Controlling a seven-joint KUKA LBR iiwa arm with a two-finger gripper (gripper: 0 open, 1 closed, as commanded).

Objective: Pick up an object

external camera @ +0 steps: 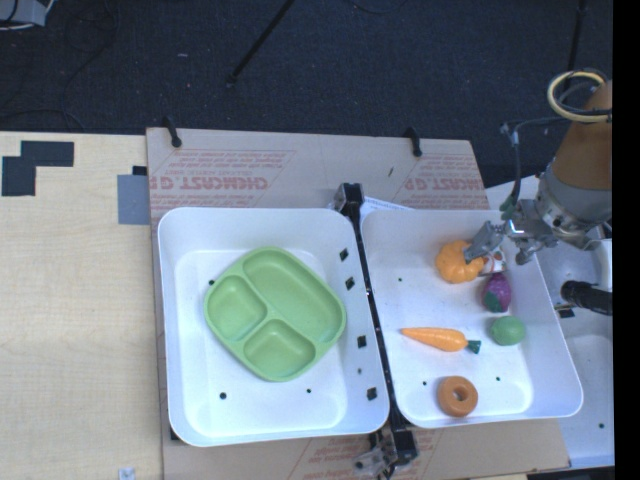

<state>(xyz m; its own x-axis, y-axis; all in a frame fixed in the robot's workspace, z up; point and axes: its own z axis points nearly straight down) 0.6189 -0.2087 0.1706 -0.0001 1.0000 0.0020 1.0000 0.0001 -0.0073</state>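
Note:
The right bin (540,393) holds several toy foods: an orange round fruit (455,264), a purple piece (497,293), a green ball (507,330), a carrot (436,339) and a brown doughnut (458,396). My gripper (502,245) hangs over the bin's upper right part, just right of the orange fruit and above the purple piece. Its fingers stand spread and open, and nothing is held between them. A small red and white bit shows just below the fingers.
The left bin (180,268) holds a green divided plate (275,313). A black divider (362,308) runs between the two bins. The arm's orange band (583,148) and grey wrist stand at the right edge, over the bin's far right corner.

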